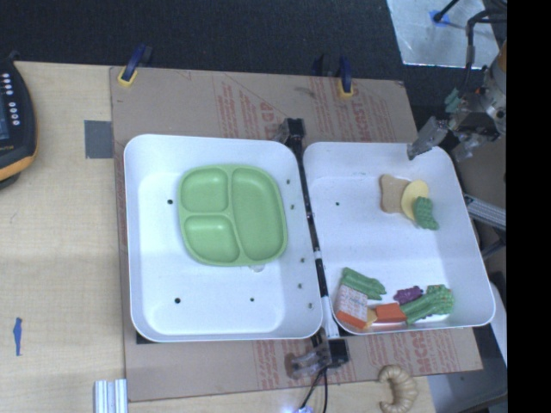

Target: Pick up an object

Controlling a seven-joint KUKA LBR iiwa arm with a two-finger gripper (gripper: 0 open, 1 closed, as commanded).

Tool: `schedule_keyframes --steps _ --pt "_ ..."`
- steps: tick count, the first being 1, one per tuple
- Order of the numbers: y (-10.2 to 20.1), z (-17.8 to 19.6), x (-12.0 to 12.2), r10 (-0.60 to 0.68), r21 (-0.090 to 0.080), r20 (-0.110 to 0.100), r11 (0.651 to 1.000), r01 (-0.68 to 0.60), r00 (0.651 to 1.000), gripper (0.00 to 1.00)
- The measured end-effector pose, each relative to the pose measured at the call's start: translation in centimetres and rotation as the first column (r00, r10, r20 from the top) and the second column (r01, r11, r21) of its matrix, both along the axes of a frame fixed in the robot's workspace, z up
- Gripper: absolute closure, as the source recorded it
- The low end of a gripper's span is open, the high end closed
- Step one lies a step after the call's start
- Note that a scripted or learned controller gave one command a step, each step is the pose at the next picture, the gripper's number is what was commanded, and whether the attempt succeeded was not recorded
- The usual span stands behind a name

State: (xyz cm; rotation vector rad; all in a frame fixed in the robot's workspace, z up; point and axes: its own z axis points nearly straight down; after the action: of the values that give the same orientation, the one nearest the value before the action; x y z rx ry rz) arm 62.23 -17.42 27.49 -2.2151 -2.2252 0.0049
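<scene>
I see the tool (428,141) poised over the right bin's (362,231) far right corner, nothing in it, though I cannot tell its spread; approach step, I judge; next it must descend onto the tan-and-yellow piece (401,195) nearby.

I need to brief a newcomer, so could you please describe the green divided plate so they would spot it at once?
Find the left white bin of the two on the bench. The green divided plate lies flat near its middle, with three compartments, pale green and far larger than the small toy foods heaped in the right bin.
</scene>
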Motion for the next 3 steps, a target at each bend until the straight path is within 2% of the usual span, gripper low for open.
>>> schedule_keyframes --steps 1,2,3 --pt "-1.0 -14.8 -1.4 -0.001 0.003 -0.015 1.0 0.001 1.0 0.0" --pt "-3.8 -18.5 3.5 0.001 0.0 0.002 1.0 -0.001 1.0 0.0" --pt "-0.7 -8.0 -1.6 -0.002 0.001 0.007 1.0 0.002 1.0 0.0"
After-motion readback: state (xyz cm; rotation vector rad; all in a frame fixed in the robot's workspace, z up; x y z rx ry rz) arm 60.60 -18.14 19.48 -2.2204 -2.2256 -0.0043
